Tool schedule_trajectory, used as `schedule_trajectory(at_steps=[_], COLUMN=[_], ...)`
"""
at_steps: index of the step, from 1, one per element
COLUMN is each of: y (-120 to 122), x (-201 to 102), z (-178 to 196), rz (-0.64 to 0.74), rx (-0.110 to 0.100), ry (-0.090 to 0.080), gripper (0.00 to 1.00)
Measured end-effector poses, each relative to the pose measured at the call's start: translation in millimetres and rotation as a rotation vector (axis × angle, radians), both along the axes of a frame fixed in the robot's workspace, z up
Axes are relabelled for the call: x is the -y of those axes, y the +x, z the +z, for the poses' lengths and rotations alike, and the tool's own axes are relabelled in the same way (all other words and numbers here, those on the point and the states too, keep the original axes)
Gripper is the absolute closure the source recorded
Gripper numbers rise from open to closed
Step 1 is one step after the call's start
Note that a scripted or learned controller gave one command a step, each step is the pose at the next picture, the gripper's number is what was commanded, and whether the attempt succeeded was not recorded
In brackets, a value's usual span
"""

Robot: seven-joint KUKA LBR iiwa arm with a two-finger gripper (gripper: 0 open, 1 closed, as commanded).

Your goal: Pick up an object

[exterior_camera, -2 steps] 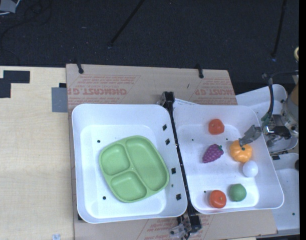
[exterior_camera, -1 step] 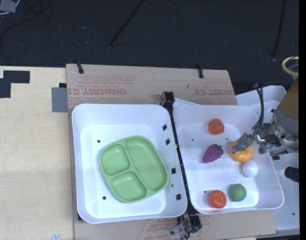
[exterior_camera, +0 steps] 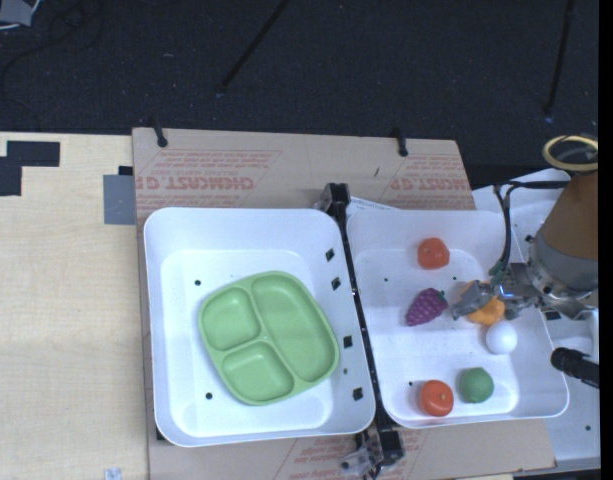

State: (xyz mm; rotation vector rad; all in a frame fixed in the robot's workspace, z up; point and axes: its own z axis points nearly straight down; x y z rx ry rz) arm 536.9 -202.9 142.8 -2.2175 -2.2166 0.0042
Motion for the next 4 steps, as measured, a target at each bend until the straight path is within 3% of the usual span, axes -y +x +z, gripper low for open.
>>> schedule_trajectory(at_steps=[1, 2, 4], y=[-1, -1, -4], x=[-1, 0, -4], z=[-54, -41, 84], rz=[0.0, -0.003, 0.002], rx=[-0.001, 0.001, 0.01], ry=[0.0, 0.0, -0.004], gripper=[0.0, 1.0, 1.0])
